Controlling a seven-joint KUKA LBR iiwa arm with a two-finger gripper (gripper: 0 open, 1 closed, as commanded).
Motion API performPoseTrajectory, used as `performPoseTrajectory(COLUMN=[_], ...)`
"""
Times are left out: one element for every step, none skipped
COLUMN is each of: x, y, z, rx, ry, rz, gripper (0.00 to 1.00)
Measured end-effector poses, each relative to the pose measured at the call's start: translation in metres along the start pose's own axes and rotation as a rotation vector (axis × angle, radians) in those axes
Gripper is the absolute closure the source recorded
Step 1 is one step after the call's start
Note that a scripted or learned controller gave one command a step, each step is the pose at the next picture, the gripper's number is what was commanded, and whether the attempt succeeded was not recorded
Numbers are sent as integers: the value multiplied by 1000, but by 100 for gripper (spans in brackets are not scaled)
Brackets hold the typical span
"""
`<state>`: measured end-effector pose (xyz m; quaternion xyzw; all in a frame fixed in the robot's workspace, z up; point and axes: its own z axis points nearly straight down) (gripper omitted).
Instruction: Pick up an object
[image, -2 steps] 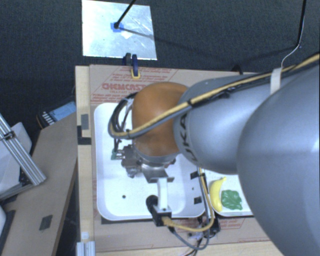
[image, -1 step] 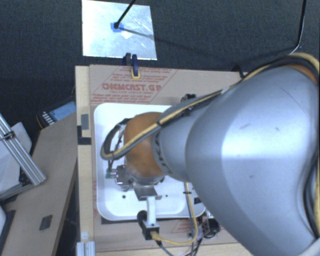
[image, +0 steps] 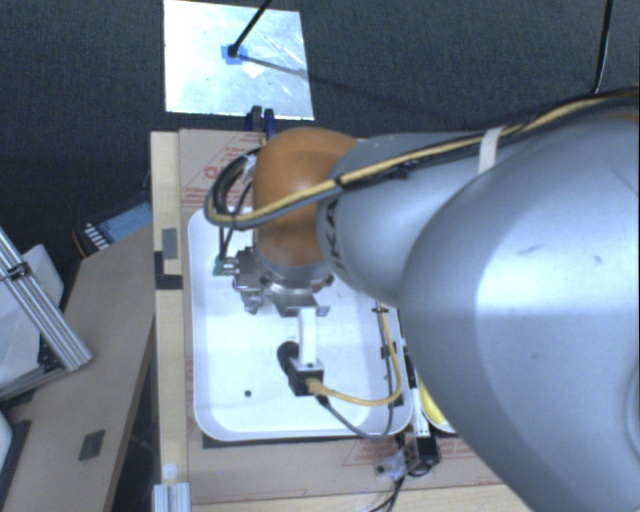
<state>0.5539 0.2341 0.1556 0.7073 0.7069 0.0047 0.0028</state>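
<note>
- The grey metal robot arm (image: 500, 270) is the largest thing here. It enters from 3 o'clock and covers the right half of the view, along with whatever lies beneath it.
- The shallow white plastic bin (image: 225, 350) lies just left of centre. Its floor is bare from 6 to 9 o'clock, and its right side runs under the arm.
- The pale wooden bench top (image: 168, 420) shows as a border along the bin's 9 o'clock and 6 o'clock edges.
- A crinkled silver foil sheet (image: 235, 70) lies on dark fabric at 12 o'clock, well apart from the bin. A small piece of blue tape (image: 235, 53) is stuck on it.
- A tan board side table (image: 100, 340) sits at 8 o'clock, beside the bench.
- A ribbed aluminium rail (image: 45, 320) slants across the 9 o'clock edge of that table.
- The arm's rounded orange band (image: 285, 195) hangs over the far half of the bin, toward 12 o'clock.
- The metal two-finger gripper (image: 280, 295) points down into the middle of the bin, just below the band.
  - Seen from above, its own body hides its tip.
  - I cannot tell whether it is wide, narrow or holding anything.
- A flat black-and-blue thing (image: 110, 228) lies at 10 o'clock of the bin, off the bench.
- A yellow strip (image: 430, 405) peeks out at the arm's lower edge, at 4 o'clock of the gripper. It is too hidden to identify.
- A blue clamp (image: 262, 120) stands at the bench's 12 o'clock edge.
- A tiny dark speck (image: 248, 393) rests on the bin floor at 7 o'clock of the gripper, apart from it.
</note>
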Motion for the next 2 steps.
performPoseTrajectory(x=[1, -38], y=[-25, -52], z=[-86, -60], rx=[4, 14], ry=[1, -4], rz=[-5, 2], gripper=[100, 100])
